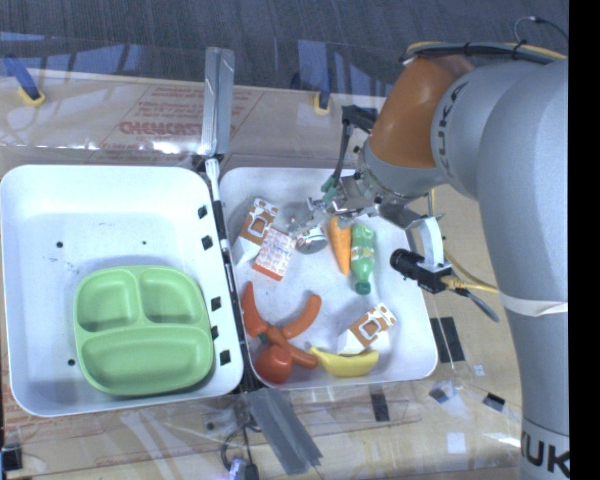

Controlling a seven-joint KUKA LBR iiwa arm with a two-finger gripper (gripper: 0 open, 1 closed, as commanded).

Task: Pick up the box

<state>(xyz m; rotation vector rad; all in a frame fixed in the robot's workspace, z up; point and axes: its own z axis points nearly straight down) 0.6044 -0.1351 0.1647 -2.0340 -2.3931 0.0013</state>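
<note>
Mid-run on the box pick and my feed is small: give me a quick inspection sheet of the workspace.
Surface: two white bins, left bin, right bin.
Job's things: boxes in right bin.
Clutter: carrot, green bottle, banana, tomato, sausages; green tray in left bin.
Grippers: gripper low over right bin's far side; jaws unclear.
Cables: on the arm.
Surroundings: printed sheet.

Tray [140, 330] in the left bin [30, 198]; box [273, 254], carrot [340, 246], bottle [362, 258], banana [345, 362] in the right bin [415, 353]
</note>
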